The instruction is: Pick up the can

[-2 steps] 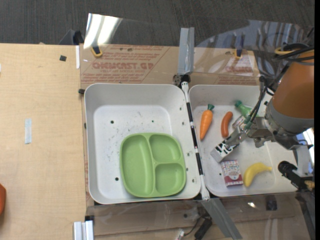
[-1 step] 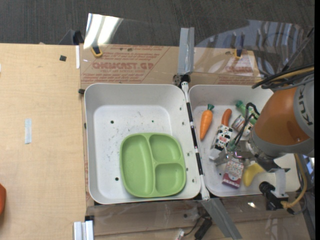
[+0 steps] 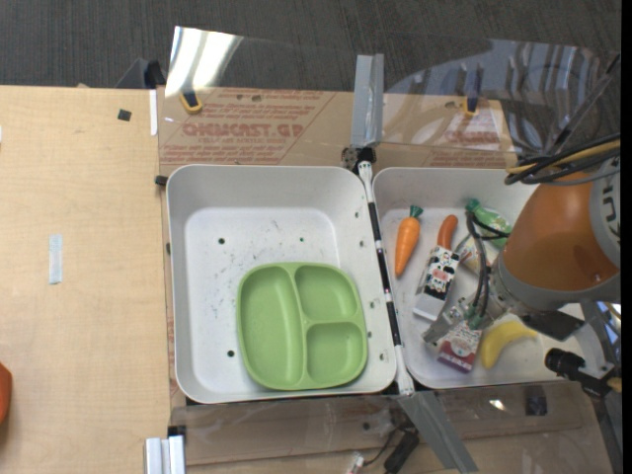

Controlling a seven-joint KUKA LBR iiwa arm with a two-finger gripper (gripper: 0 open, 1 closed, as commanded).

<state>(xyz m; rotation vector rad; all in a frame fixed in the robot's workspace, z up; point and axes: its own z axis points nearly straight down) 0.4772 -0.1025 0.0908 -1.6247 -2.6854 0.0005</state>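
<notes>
The grey arm with its orange band (image 3: 553, 235) reaches into the right bin (image 3: 425, 368) from the right. My gripper (image 3: 456, 319) is low over the bin's front middle. Directly under and in front of it lies a small item with a white and dark red label (image 3: 458, 349), which may be the can; its shape is partly hidden by the gripper. A black-and-white patterned container (image 3: 439, 270) stands just left of the gripper. I cannot tell whether anything is held.
The right bin also holds a carrot (image 3: 406, 243), a smaller orange piece (image 3: 447, 231), a green item (image 3: 487, 217) and a yellow banana (image 3: 506, 339). A green divided plate (image 3: 301, 326) lies in the left bin (image 3: 197, 265).
</notes>
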